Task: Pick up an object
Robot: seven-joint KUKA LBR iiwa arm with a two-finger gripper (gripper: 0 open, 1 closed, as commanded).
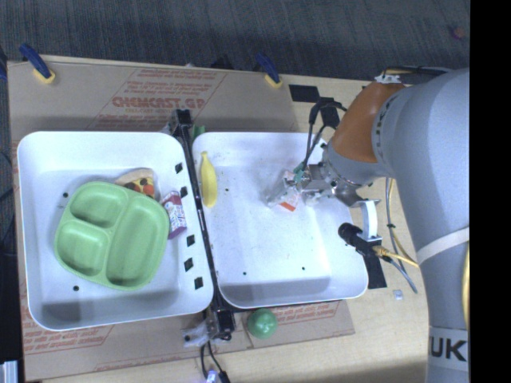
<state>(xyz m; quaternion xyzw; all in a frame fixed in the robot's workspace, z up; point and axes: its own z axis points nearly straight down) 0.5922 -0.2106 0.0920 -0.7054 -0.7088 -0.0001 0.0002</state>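
Note:
My gripper (294, 185) reaches into the right bin (271, 282) from the right and hovers low over its upper middle. Right at its tip lies a small orange and white object (285, 205), partly covered by the gripper. Whether the gripper touches that object is unclear. A yellow banana (207, 179) lies along the right bin's left wall. In the left bin (48, 309) sit a green divided plate (112, 234), a pizza slice toy (140, 183) and a small purple and red packet (175, 213).
A green ball (261, 322) rests on the cardboard just in front of the right bin. The grey arm with its orange band (359, 130) and cables crosses the right bin's right wall. Blue clamps (37, 64) hold the cardboard at the back.

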